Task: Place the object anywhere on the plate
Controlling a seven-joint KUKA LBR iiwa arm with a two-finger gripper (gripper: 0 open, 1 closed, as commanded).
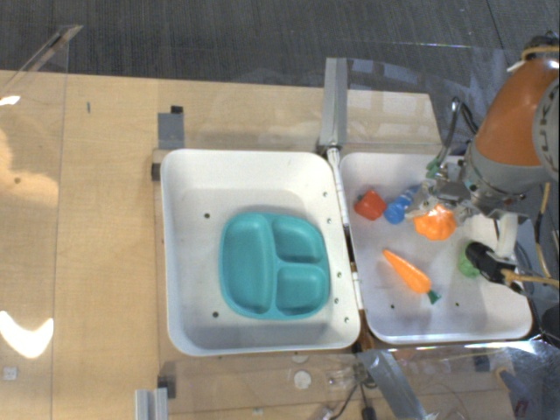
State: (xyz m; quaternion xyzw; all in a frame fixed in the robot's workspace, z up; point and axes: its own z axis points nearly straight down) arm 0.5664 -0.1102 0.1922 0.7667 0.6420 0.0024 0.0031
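We see the gripper (440,201) low in the right bin (455,322), at its far side, with a rounded orange lump (435,226) directly beneath it and touching or nearly touching its tip. We take this lump to be the object in play, since nothing else lies so close. It looks smooth, soft-edged and roughly as wide as it is long, so it offers no clear long axis to line up with. We cannot tell whether the jaws are apart or together, because the wrist and its fittings cover them from above.

The teal plate (249,261) sits in the left bin (192,234), well apart from the lump and across the wall between the bins. It is glossy moulded plastic with three shallow compartments, all bare.

Beside the lump lie a small blue piece (399,209) and a red piece (370,206), both close enough to be nudged. A toy carrot (407,272) lies slantwise nearer us, its green tip pointing away from the plate, and a green thing (469,267) rests near the bin's right side
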